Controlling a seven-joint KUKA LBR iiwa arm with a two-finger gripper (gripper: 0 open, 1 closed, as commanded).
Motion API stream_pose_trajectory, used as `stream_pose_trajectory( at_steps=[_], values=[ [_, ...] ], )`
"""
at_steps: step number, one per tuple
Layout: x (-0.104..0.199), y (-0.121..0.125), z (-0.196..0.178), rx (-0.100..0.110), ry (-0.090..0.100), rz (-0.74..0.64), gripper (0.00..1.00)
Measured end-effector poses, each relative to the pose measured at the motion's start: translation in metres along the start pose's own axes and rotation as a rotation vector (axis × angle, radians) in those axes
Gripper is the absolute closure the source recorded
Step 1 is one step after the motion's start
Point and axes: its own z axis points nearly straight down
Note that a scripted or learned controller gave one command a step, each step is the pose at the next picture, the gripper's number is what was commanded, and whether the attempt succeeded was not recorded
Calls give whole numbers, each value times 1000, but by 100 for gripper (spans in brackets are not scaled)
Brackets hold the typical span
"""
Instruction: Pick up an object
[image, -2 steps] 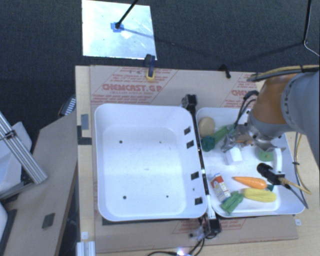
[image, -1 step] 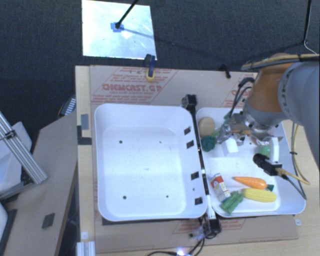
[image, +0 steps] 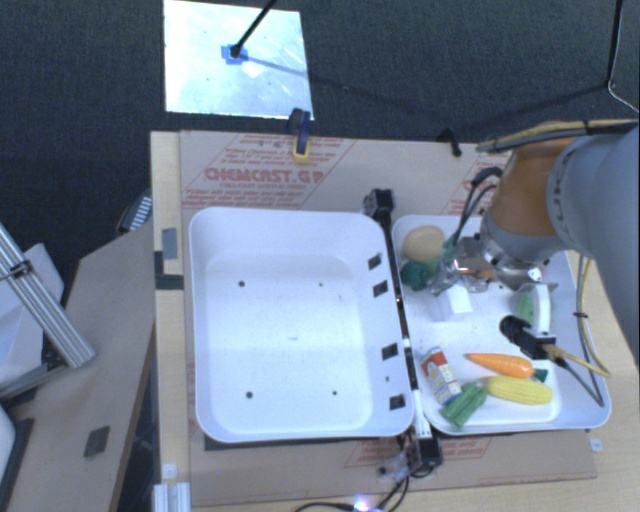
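A dark carpeted floor is surrounding the bench, whose brown top is showing red printed lettering. A shiny metal plate is lying on the floor beyond it, catching the light. At the left, a tan side panel and a pale aluminium rail are sitting beside the bench.

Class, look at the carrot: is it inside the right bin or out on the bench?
Inside. The carrot lies flat on the floor of the right bin, just above the corn cob.
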Motion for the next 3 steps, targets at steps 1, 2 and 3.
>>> stream_pose_trajectory(
  at_steps=[1, 2, 3],
  values=[
    [-4, -5, 31, 1, -1, 1, 100],
    [54, -34, -77, -7, 3, -7, 100],
    [-3, -93, -38, 6, 0, 7, 100]
  ],
)
